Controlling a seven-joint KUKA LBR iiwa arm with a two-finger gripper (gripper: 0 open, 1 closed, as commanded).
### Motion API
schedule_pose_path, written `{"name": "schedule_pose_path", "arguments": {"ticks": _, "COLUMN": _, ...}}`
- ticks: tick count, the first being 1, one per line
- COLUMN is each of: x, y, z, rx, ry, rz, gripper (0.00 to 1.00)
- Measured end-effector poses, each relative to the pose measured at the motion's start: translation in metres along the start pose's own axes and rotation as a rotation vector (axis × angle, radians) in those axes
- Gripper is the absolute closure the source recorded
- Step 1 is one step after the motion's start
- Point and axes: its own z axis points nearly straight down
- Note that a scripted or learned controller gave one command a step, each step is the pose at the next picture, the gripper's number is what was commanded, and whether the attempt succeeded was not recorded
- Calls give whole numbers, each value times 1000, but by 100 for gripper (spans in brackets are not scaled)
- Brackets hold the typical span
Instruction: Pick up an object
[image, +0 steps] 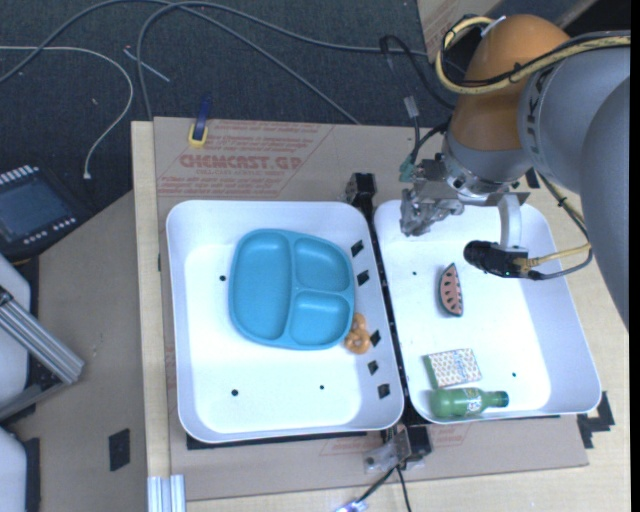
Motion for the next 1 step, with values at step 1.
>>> {"name": "schedule_pose_path", "arguments": {"ticks": 1, "x": 57, "y": 5, "z": -21, "rx": -1, "ry": 0, "rz": -1, "gripper": 100}}
